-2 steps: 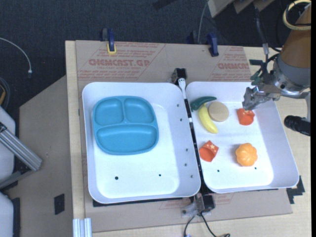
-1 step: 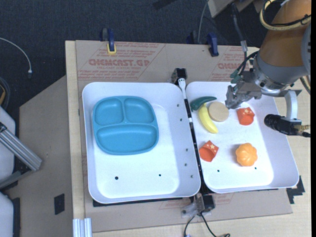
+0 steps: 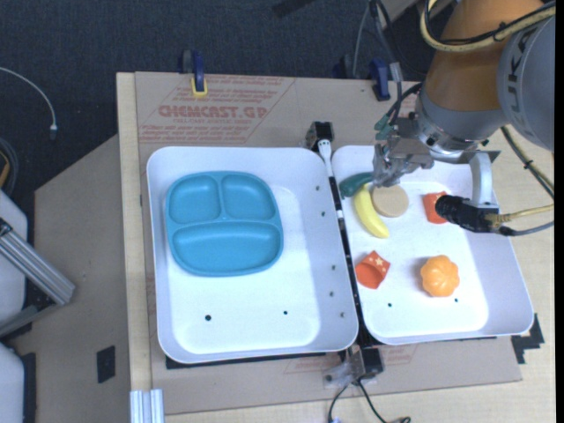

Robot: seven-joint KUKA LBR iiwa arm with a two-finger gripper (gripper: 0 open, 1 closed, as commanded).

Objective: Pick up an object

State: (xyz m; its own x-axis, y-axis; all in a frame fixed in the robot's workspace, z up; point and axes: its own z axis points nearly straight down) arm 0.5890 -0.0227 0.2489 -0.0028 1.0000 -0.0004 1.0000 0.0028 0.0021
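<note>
Looking down on the bench, you see two shallow white plastic bins side by side on a brown board. The left bin holds a light blue three-section plastic plate, lying flat in its upper half toward the left side.

The right bin carries the loose items. A yellow toy banana lies near that bin's left wall, its long axis running from upper left to lower right in the frame, with the lower tip pointing toward the lower right. Touching its upper right side is a round tan disc-shaped piece. Just above the banana's upper end, a small teal-green curved piece peeks out. Lower in the bin sit a red-orange blocky toy and, to its right and well apart, an orange pumpkin-shaped toy. Another red piece rests right of the tan disc, beside a black cylindrical fitting with a cable.

The grey arm with its orange band enters from the upper right, and its two-finger gripper hangs directly over the tan disc and the banana's upper end. You cannot tell from this angle whether the gripper is spread or pressed together, nor whether it touches anything.
</note>
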